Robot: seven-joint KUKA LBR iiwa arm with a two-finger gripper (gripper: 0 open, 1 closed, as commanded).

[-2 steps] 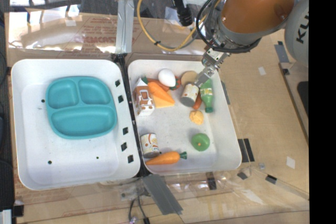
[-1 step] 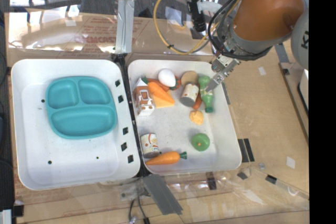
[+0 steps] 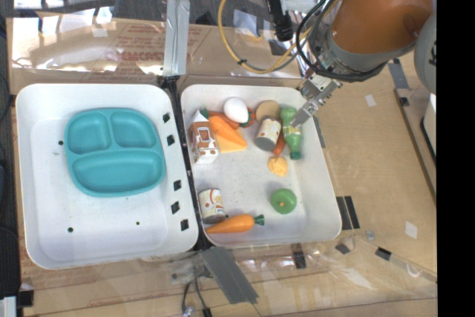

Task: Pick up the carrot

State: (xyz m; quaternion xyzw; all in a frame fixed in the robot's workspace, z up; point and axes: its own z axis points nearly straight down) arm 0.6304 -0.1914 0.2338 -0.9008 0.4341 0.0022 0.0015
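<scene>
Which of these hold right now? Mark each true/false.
1. The carrot lies along the near edge of the right bin. True.
2. The teal divided plate sits in the right bin. False: it is in the left bin.
3. The gripper is directly above the carrot. False: it is at the bin's far right corner, by the green bottle.
4. A white egg rests near the far wall of the right bin. True.
5. The green apple touches the carrot. False: a gap of bin floor separates them.
</scene>
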